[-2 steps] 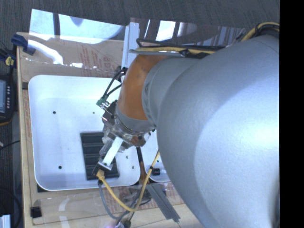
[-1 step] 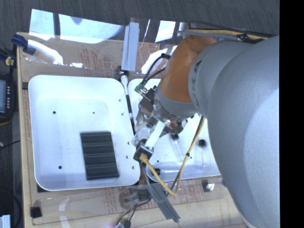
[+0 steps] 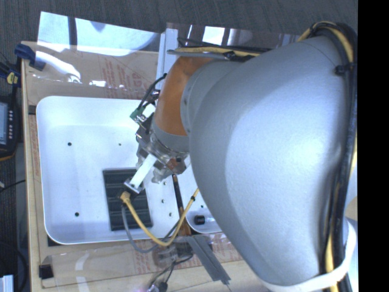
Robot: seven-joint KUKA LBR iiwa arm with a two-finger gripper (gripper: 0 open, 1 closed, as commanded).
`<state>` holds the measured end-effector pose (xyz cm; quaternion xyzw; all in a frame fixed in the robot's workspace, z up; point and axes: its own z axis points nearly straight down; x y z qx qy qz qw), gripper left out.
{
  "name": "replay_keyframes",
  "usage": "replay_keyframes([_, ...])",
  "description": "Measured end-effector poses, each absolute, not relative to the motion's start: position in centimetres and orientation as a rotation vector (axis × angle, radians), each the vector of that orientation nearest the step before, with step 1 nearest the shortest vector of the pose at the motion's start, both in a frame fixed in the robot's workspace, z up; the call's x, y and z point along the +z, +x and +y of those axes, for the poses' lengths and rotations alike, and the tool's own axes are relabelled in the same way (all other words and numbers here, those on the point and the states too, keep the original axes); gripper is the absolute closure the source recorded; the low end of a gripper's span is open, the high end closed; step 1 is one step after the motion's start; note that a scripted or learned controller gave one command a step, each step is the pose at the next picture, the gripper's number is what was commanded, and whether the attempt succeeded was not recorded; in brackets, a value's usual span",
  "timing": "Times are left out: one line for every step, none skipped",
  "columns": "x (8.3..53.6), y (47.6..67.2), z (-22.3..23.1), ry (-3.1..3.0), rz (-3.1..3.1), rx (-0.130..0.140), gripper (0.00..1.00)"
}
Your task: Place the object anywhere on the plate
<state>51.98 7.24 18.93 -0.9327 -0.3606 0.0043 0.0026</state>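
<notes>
A dark ribbed rectangular object (image 3: 121, 202) lies flat on the floor of the left bin (image 3: 67, 163), near its front right corner. My gripper (image 3: 159, 168) hangs over that bin's right side, just above and to the right of the object, below the orange wrist band. A small part of a white rounded plate rim (image 3: 203, 222) shows in the right bin, under the arm. The arm hides the remainder of the plate.
The bulky grey arm (image 3: 273, 151) covers almost all of the right bin. A divider wall (image 3: 176, 202) runs between the two bins. Clear plastic sheeting (image 3: 91, 41) lies behind the left bin.
</notes>
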Motion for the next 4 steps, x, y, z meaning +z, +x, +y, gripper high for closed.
replay_keyframes([19.0, 55.1, 1.7, -3.122, -0.327, 0.008, 1.0])
replay_keyframes([26.9, 53.1, 2.5, -3.03, -0.813, 0.001, 1.0])
replay_keyframes([27.5, 54.4, 15.7, -2.814, -1.389, 0.001, 1.0])
replay_keyframes([20.0, 64.4, 14.6, -2.663, -1.659, 0.005, 1.0])
